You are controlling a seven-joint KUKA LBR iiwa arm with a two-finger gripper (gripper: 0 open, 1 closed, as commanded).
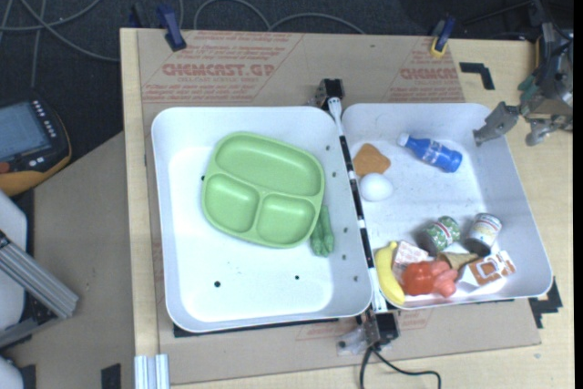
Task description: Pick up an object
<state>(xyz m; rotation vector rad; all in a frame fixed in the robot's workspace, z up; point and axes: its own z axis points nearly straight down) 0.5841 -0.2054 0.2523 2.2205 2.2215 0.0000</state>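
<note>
The right bin (510, 187) holds a blue bottle (431, 152) lying at the back, with an orange piece (371, 159) and a white egg (374, 188) near the left wall. A yellow banana (389, 273), a red item (426, 278), a green can (443, 233), a second small can (484, 232) and a small carton (493, 269) crowd the front. My gripper (516, 128) hovers over the bin's back right corner, open, with nothing between its fingers. It is right of the blue bottle and apart from it.
The left bin (182, 269) carries a green divided plate (264, 189) and a green pod-like piece (322, 232) by the centre wall. Clamps (169, 25) sit at the board's back edge. Cables lie on the floor behind.
</note>
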